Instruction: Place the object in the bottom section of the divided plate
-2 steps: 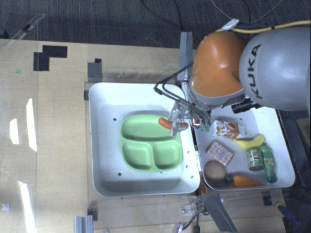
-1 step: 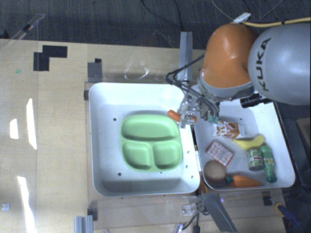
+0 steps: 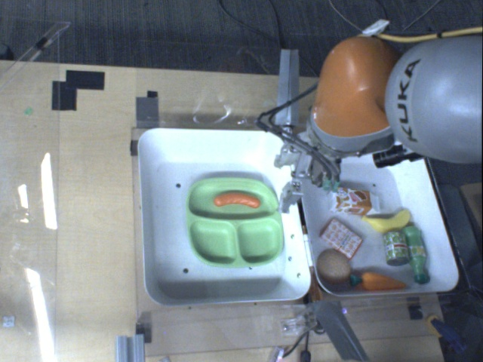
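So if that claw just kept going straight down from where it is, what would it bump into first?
Probably the raised rim between the two white bins. The gripper hangs over that edge, beside the green plate, though height is hard to judge from this view.

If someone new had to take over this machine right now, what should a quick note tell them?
Gripper: poised over the seam between the two bins; nothing visible between its fingers, and whether they are open or shut is unclear.
Green divided plate: in the left bin. An orange sausage-like item lies in its top section; the two lower sections look bare.
Right bin: holds a banana, a can, a green bottle, a carrot, a brown round item and two packets.
Left to do: nothing sits in a bottom section yet, so the placing seems unfinished.
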`<state>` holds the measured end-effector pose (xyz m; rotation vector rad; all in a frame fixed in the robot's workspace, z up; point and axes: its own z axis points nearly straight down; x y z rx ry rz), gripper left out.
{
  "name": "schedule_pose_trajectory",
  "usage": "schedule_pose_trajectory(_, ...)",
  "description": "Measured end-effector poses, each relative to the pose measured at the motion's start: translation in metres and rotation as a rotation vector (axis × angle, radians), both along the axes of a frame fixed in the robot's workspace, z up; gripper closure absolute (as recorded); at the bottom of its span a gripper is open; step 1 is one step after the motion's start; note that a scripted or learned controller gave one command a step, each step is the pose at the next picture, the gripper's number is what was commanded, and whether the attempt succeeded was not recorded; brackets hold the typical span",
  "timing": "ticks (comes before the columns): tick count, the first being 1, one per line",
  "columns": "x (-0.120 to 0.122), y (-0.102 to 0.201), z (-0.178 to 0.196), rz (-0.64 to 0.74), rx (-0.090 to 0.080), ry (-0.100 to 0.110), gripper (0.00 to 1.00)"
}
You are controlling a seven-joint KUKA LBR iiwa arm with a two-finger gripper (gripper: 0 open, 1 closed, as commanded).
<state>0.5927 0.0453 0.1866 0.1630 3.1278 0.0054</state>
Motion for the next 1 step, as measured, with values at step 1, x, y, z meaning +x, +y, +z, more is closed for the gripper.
schedule_pose_trajectory(1,0.0605,-0.0427,0.0008,0.141,-0.003,-0.002,0.00)
